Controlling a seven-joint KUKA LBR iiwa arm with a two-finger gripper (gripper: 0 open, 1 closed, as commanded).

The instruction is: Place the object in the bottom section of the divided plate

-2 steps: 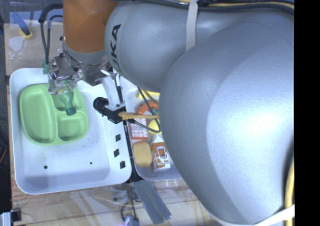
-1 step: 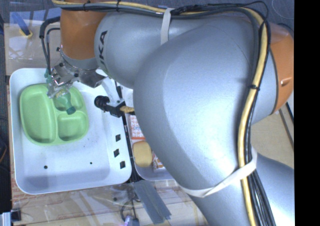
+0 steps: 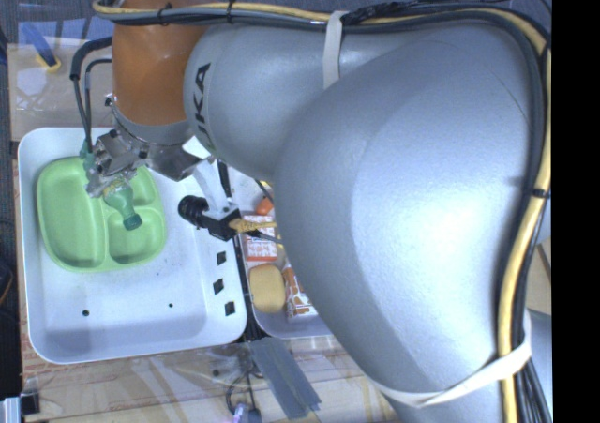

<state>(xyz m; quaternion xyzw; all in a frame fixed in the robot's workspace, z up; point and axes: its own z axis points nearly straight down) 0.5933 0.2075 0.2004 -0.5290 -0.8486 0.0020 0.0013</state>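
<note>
Arm over the left bin, with its gripper above the green divided plate.

The grey arm, orange-banded above the wrist, reaches in from the right and covers most of the right bin. The gripper hangs at the plate's upper right part; whether its fingers stand apart or together cannot be told from here. A small clear bottle with a teal cap lies tilted just below the gripper, over the ridge of the plate's right-hand sections, and any grasp on it cannot be made out. The plate rests in the left white bin. In the right bin, beside the arm, lie a yellow block and some orange-printed packets.
</note>
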